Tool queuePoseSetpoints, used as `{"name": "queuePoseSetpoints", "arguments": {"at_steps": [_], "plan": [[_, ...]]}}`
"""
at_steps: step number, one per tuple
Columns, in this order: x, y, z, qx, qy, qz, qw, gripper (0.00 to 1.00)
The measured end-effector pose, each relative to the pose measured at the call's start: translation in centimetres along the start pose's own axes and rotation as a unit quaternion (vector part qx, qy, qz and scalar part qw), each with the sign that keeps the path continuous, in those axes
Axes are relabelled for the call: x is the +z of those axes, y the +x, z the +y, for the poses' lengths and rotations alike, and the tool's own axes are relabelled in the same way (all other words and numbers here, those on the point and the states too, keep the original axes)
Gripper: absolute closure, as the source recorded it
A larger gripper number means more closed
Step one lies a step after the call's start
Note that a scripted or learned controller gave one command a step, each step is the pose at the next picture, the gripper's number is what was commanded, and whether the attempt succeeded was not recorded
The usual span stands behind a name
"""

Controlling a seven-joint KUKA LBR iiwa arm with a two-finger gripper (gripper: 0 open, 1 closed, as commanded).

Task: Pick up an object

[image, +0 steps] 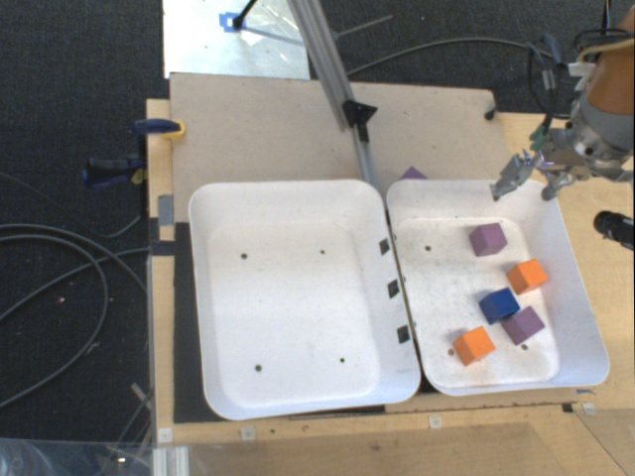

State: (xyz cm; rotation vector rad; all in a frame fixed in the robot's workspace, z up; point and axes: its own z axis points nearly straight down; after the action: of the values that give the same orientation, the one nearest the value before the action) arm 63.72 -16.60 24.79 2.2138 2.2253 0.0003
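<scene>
Camera view has the tool (pixel 529 178) over the far rim of the right bin (pixel 575 365), fingers spread apart with nothing between them. This looks like the approach step, before any grasp. The five blocks lie in that bin: a purple cube (pixel 487 238) nearest the tool, an orange cube (pixel 528 275), a blue cube (pixel 498 304), a second purple cube (pixel 525 324) and a second orange cube (pixel 474 344). Next, the tool must likely drop toward one block and straddle it. No readable writing appears.

Bright, even overhead light — soft shadows, slight blur throughout.
</scene>
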Motion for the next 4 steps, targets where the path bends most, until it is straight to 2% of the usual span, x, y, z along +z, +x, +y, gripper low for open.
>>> {"name": "queuePoseSetpoints", "arguments": {"at_steps": [1, 2, 3, 4], "plan": [[12.1, -1.7, 0.4, 0.002, 0.003, 0.001, 1.0, 0.0], [10.5, -1.7, 0.7, 0.001, -0.002, 0.0, 1.0, 1.0], [10.5, -1.7, 0.7, 0.001, -0.001, 0.0, 1.0, 0.0], [15.9, -1.0, -0.3, 0.002, 0.002, 0.001, 1.0, 0.0]]}}
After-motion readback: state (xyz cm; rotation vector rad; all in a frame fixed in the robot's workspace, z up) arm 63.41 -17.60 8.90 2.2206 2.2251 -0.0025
